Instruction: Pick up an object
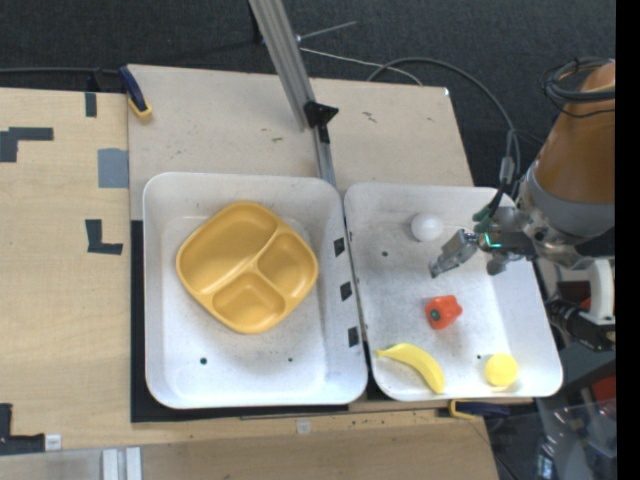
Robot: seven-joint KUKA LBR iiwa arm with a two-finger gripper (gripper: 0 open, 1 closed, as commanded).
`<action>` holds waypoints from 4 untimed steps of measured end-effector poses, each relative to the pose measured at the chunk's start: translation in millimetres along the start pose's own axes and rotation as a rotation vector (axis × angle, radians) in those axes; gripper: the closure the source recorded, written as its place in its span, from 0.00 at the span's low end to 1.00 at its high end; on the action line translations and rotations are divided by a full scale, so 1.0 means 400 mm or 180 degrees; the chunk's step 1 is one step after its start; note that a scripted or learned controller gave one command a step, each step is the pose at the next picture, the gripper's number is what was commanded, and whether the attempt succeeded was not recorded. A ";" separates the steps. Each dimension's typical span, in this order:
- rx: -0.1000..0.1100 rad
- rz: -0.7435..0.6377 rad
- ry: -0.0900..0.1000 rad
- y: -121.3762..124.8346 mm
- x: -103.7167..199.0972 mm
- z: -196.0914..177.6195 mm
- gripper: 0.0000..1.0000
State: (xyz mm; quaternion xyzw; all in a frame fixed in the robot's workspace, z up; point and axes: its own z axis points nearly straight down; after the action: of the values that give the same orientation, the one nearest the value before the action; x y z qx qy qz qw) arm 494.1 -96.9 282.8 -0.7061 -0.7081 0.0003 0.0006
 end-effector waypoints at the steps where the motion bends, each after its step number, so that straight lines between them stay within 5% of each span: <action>1: 0.0024 0.0005 0.0001 -0.003 0.005 0.160 0.00; 3: 0.0027 0.0006 0.0003 0.001 0.016 0.474 0.00; 4: 0.0016 0.0000 0.0008 0.004 0.018 0.442 1.00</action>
State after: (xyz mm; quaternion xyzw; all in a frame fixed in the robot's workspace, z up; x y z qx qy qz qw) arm 495.3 -89.7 106.1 -0.7061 -0.7081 0.0012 0.0032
